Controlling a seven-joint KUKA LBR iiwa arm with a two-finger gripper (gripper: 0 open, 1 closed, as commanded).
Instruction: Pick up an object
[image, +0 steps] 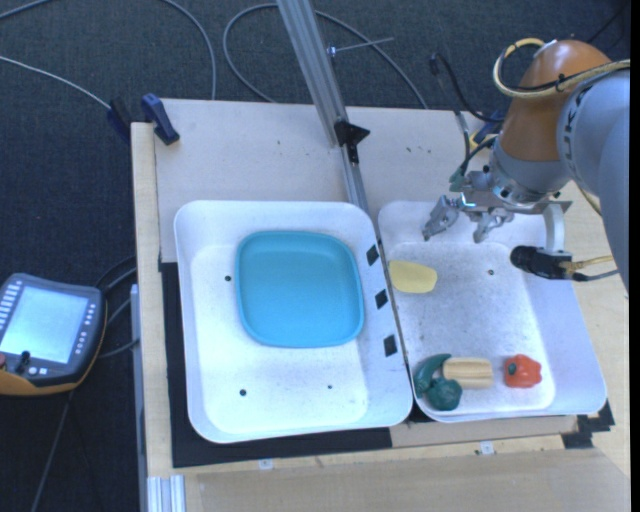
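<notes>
Green toy lies at the right bin's near edge; arm bends over the far edge, gripper spread wide, holding nothing.

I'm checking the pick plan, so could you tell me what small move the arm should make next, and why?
Probably shift the gripper toward the yellow piece and lower over it. The gripper hangs open with nothing between its fingers, near the far end of the right bin. That piece lies alone and nearest, while the green, tan and red items crowd the near edge.
</notes>
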